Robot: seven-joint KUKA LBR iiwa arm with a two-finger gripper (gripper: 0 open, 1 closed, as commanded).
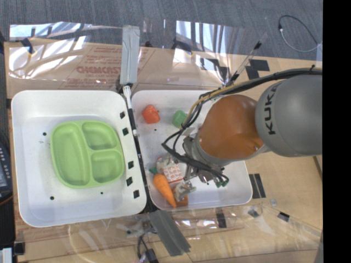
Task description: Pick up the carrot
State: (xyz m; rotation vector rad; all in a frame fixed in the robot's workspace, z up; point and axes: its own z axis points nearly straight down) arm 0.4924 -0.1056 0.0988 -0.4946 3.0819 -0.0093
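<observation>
Gripper [185, 189] sits low in my right bin [241, 188], just beside the carrot [163, 188]; its grip I cannot tell; green tray [88, 153] lies left.

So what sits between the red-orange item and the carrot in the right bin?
In the camera view, bare white floor of the right bin runs from the red-orange item down toward the carrot; a red-and-white packet lies just right of that line, beside the carrot's top.
</observation>
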